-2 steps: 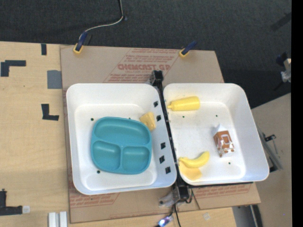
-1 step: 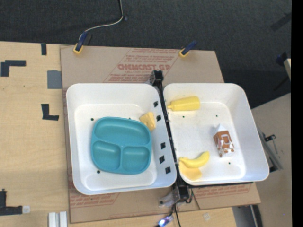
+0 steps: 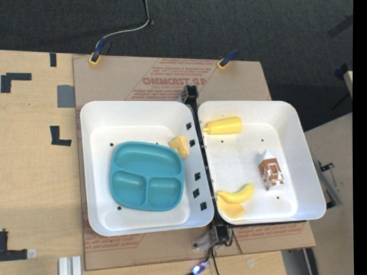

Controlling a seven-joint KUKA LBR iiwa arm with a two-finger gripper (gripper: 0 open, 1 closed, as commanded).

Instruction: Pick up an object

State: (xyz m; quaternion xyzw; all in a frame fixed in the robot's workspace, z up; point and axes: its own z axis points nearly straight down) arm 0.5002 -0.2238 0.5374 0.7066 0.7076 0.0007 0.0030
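Right, near edge first: right bin [image 3: 298, 125] holds a banana [image 3: 235, 196] at its near-left corner, long axis running from that corner up toward the bin's middle, one end over a flat yellow piece [image 3: 231, 209] just beside the near wall. Further in, toward the right wall, a small brown-and-white packet [image 3: 271, 173] stands well apart from the banana, long axis roughly near-to-far. At the far-left corner a yellow bottle [image 3: 222, 126] lies on its side, long axis along the far wall, narrow end pointing at the divider between bins.

Left bin [image 3: 92, 125]: teal divided plate [image 3: 147, 176] fills most of the floor, and a small yellow wedge [image 3: 180, 146] sits at its far-right rim, touching or just beside it, can't tell which.

Claw state: cannot tell. No object is lifted; all lie on the bin floors.

Judgement: since the arm comes in from the right, the packet is the nearest candidate, then banana and bottle; left-bin things are the longest reach. Jaws would likely need to close across a thing's short axis.
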